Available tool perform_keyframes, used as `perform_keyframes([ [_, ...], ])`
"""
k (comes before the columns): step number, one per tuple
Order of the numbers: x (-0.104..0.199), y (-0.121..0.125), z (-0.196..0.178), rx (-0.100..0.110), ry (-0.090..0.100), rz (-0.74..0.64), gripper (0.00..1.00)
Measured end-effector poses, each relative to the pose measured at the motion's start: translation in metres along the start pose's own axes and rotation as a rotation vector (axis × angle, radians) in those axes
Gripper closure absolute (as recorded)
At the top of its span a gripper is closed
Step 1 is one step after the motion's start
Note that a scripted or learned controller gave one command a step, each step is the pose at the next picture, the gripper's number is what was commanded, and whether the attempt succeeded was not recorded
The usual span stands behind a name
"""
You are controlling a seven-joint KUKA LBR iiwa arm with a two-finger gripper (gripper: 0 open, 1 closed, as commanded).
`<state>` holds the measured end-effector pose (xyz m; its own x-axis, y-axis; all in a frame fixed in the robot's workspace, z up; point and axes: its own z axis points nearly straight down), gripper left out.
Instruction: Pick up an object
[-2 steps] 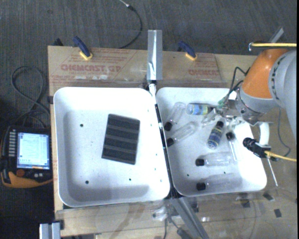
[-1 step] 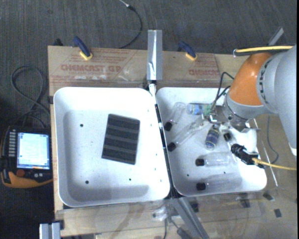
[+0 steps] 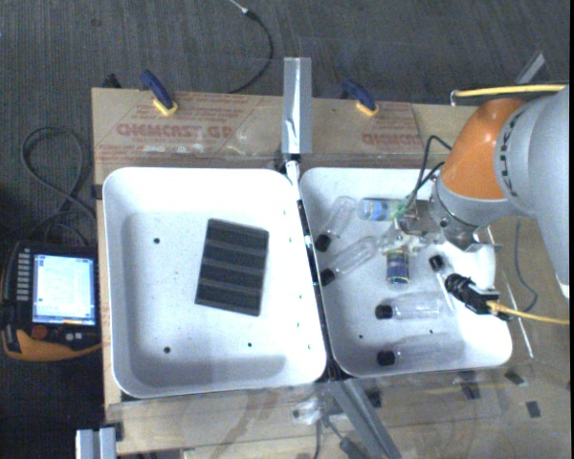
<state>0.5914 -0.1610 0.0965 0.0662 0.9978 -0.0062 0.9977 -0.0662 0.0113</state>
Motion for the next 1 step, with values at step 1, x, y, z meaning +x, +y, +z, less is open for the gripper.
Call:
perform_keyframes([
  [1,0.0490,0.0267,-0.1183,0.018,0.002,0.138,1.00],
])
